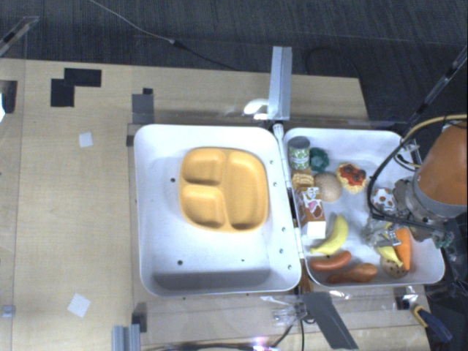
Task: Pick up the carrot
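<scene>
Grey and orange-banded, the arm (444, 172) reaches over the right bin (380, 134), its gripper (391, 234) low beside the carrot (403, 245); jaw state cannot be told.

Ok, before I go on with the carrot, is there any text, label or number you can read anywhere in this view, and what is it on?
No text can be read.
Small carton: red and white print, too blurred to read.
Can: label too small to read.
Carrot, banana, yellow tray: no markings visible.
</scene>
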### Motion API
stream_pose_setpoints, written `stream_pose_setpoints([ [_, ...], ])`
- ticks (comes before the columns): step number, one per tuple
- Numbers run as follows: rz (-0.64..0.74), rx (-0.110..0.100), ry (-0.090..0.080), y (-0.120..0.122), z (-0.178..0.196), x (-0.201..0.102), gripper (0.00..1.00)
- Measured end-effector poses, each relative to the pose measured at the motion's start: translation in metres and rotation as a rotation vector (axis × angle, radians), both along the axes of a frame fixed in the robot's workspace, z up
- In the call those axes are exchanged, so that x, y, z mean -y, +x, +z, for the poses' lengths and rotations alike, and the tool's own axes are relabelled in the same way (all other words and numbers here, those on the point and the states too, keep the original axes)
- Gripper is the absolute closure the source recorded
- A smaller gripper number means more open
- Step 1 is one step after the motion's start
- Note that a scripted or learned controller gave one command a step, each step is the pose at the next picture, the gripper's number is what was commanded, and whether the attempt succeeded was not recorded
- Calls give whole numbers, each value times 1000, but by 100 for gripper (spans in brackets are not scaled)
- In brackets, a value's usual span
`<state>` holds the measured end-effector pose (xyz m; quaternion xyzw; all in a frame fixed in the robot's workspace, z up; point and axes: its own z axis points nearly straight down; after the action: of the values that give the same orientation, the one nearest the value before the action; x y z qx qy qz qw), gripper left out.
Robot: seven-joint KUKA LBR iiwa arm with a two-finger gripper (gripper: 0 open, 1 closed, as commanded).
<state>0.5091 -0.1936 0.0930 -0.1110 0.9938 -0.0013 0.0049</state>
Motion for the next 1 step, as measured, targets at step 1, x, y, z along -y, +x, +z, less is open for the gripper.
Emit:
stream_pose_setpoints([
  [1, 293, 13, -8, -8, -2, -2, 100],
])
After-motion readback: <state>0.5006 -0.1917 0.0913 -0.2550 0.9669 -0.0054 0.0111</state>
